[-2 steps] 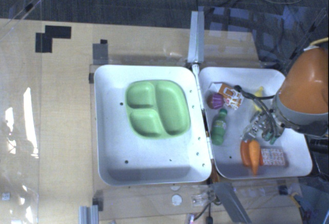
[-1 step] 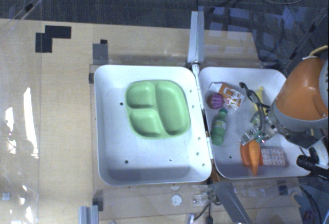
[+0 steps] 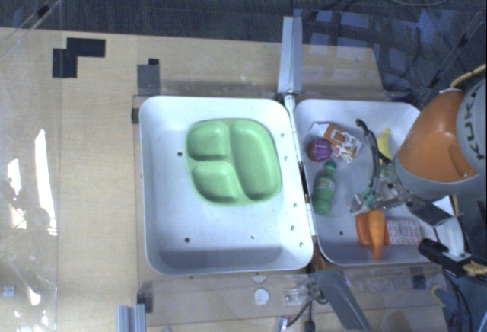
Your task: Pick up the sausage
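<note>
Reaching in from the right, the grey arm with its orange band hangs over the right white bin [image 3: 335, 250], and the gripper [image 3: 374, 193] sits low among the items; its opening cannot be told. No sausage can be picked out. Just below the gripper lies an orange carrot-shaped toy [image 3: 372, 231], to its left a green plastic bottle [image 3: 325, 187] and a purple round toy [image 3: 319, 148]. Far left, a green three-compartment plate [image 3: 232, 160] rests in the left white bin [image 3: 163, 193].

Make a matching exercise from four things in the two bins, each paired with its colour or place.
Things:
1. divided plate
2. bottle
3. carrot
4. purple item

Descriptions:
A. orange, near the right bin's front edge
B. pale green, alone in the left bin
C. green, lying in the right bin beside the divider
D. just above the bottle's cap

Pairs: 1-B, 2-C, 3-A, 4-D
</note>
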{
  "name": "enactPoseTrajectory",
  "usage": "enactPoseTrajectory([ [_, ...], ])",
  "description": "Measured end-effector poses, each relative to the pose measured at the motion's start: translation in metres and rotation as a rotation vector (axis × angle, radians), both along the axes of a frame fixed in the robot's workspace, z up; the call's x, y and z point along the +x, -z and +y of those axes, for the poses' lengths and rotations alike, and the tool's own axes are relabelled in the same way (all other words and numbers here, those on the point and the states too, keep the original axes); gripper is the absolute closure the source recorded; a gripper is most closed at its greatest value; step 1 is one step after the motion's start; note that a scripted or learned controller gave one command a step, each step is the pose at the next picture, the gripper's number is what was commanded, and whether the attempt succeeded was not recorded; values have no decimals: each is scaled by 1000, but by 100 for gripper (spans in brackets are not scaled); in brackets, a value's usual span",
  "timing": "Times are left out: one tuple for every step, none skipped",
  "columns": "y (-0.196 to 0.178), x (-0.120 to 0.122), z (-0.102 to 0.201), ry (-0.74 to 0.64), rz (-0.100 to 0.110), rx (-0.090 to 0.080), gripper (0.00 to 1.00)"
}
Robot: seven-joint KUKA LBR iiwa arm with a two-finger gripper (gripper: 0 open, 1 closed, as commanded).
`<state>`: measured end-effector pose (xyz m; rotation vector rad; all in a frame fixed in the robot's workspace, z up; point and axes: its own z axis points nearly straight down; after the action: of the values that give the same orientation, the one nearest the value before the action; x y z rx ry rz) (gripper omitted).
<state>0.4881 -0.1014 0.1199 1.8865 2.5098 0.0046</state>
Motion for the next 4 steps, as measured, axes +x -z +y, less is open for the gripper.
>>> enactPoseTrajectory([
  [-56,1,-2,425,-4,-1,100],
  [-31,0,-15,718,3,0,100],
  [3,0,-20,186,0,0,100],
  [-8,0,9,434,-1,0,100],
])
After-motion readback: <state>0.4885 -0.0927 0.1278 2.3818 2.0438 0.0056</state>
